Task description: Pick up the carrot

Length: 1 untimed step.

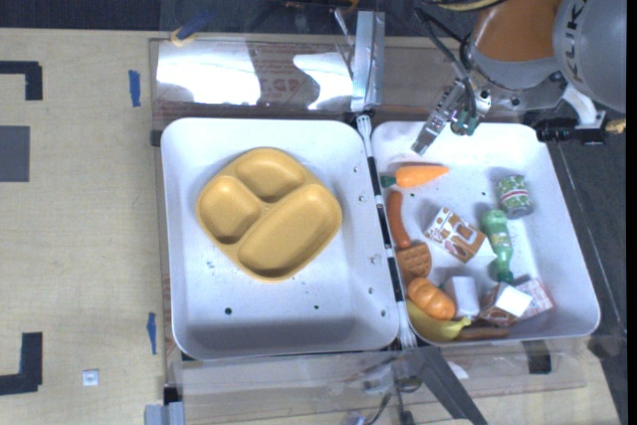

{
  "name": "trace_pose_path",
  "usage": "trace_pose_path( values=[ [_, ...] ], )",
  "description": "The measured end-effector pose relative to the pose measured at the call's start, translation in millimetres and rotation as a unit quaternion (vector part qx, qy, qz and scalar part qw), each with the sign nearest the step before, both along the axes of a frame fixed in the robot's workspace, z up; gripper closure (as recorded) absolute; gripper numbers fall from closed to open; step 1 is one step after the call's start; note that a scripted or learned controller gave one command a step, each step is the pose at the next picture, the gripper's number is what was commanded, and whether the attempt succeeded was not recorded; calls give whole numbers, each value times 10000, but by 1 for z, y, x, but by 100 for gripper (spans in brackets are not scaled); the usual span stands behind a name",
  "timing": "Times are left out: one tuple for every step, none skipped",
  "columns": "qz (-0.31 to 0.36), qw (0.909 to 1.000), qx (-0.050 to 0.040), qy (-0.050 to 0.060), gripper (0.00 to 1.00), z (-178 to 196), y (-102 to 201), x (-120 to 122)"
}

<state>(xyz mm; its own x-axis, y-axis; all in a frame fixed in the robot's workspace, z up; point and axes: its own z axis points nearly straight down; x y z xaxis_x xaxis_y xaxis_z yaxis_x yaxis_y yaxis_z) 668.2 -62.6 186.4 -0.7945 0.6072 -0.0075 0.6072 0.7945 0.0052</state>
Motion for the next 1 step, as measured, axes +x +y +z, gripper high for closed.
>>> trace_pose_path(
  values=[
    [-2,10000,1,1,0,0,0,0]
  ],
)
